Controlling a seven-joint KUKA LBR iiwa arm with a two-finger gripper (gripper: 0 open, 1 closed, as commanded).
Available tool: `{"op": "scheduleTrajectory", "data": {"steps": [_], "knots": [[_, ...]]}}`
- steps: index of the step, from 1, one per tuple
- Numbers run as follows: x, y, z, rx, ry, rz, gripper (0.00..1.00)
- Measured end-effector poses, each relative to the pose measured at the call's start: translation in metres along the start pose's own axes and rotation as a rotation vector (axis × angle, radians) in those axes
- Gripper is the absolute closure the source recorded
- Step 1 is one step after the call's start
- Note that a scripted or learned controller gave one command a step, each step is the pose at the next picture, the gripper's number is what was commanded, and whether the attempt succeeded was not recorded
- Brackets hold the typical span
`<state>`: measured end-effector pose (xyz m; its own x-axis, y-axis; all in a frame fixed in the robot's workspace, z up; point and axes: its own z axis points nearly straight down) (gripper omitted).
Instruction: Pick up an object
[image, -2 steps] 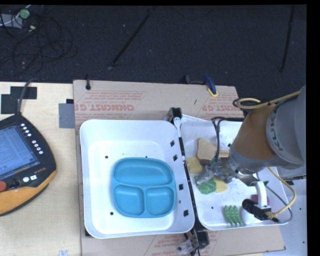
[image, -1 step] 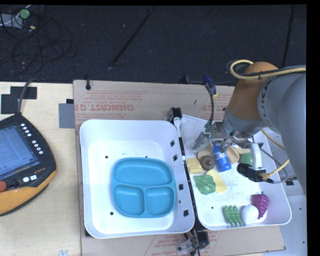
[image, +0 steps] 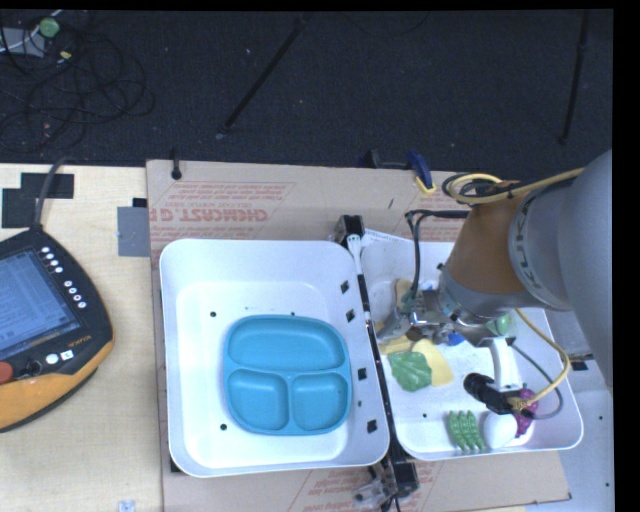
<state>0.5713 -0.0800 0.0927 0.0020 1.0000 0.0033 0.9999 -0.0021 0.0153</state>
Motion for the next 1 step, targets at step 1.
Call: {"op": "scheduleTrajectory", "data": {"steps": [1], "knots": [[-0.0034, 0.0407, 0.0033, 0.009, -0.003, -0.004, 0.00]]}}
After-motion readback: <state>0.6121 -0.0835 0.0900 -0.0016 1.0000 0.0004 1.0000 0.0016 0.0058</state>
